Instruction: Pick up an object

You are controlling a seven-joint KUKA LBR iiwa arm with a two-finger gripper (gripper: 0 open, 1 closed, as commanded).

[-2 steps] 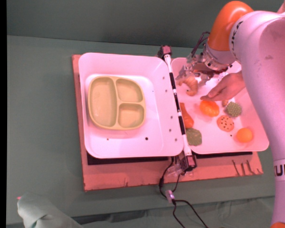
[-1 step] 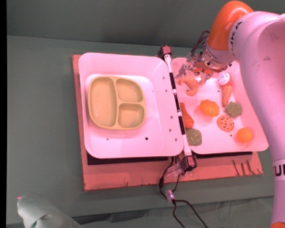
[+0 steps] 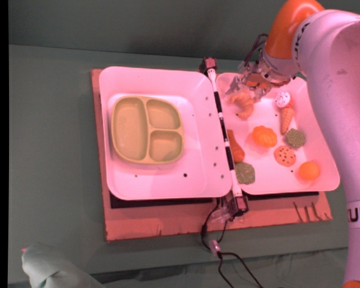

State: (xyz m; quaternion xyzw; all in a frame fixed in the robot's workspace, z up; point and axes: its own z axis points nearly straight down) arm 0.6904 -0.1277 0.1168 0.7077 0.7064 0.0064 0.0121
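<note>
The grey arm (image 3: 342, 101) is reaching in from the right, its orange band sitting above the wrist, and the tool (image 3: 247, 90) is hanging over the far left corner of the right bin (image 3: 324, 179). Directly below the tool an orange croissant-shaped toy (image 3: 243, 104) is lying on the bin floor; the fingers are sitting just above or against it, and it is not possible to tell whether they are spread or closed, or whether they are gripping the toy.

Other toys are lying scattered in the same bin: a round ridged orange piece (image 3: 264, 135) near the middle, a brown cookie with dots (image 3: 285, 156) beside it, a green textured round (image 3: 296, 138) towards the right, an orange ball (image 3: 308, 170) near the front right, an ice-cream cone (image 3: 285, 119) with a white spotted piece (image 3: 282, 99) at its far end, a green leafy piece (image 3: 245, 173) at the front left, and an orange carrot-like piece (image 3: 236, 150) along the left wall.

The left bin (image 3: 198, 179) is holding a pale green divided plate (image 3: 147, 129) with three compartments. Both bins are resting on a brown board (image 3: 168, 227) on the green desk (image 3: 54, 161), with cables (image 3: 225, 254) trailing off the front.
</note>
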